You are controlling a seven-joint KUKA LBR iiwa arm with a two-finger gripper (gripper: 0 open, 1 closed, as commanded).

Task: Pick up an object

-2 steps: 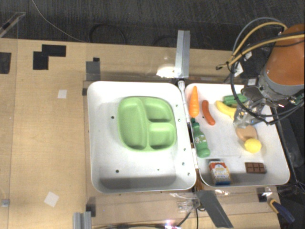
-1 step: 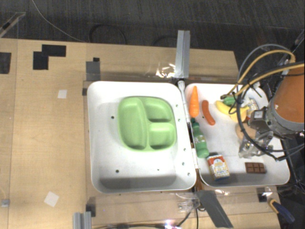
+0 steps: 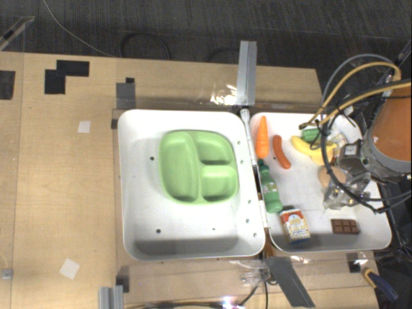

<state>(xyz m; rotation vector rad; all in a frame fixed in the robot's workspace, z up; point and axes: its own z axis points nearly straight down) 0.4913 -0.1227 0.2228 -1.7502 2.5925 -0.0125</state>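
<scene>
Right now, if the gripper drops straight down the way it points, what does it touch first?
Probably bare floor of the right bin: the gripper hangs above a gap between banana and chocolate bar. Depth is hard to judge.

Robot lab or test cell, not a home: bare plywood tabletop with black tape marks, two white bins fixed side by side with metal brackets, grey office carpet behind, loose cables looping off the arm, toy food like a plastic carrot and banana as props
</scene>
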